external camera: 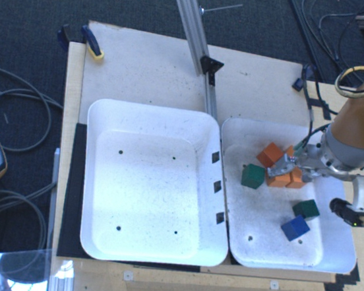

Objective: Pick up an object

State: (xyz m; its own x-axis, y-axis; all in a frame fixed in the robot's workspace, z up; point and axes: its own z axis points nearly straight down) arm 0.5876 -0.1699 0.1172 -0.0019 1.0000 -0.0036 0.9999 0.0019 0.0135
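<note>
End effector [284, 169] among orange blocks [279, 167], right bin [248, 250] | grip state unclear | green block [253, 176] just left | dark green [306, 208], blue [295, 227] blocks nearby

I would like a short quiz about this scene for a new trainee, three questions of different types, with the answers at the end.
1. True or false: all the blocks lie in the right bin.
2. Which block lies nearest the camera view's bottom edge? A) green block B) blue block C) orange block
3. Fill in: the gripper is down among the ______ blocks.

Key:
1. True. The left bin bears only dark specks.
2. B, the blue block, just below the dark green block; the green block lies further left.
3. Orange: one orange block up-left of it, another orange block down-right.
</note>
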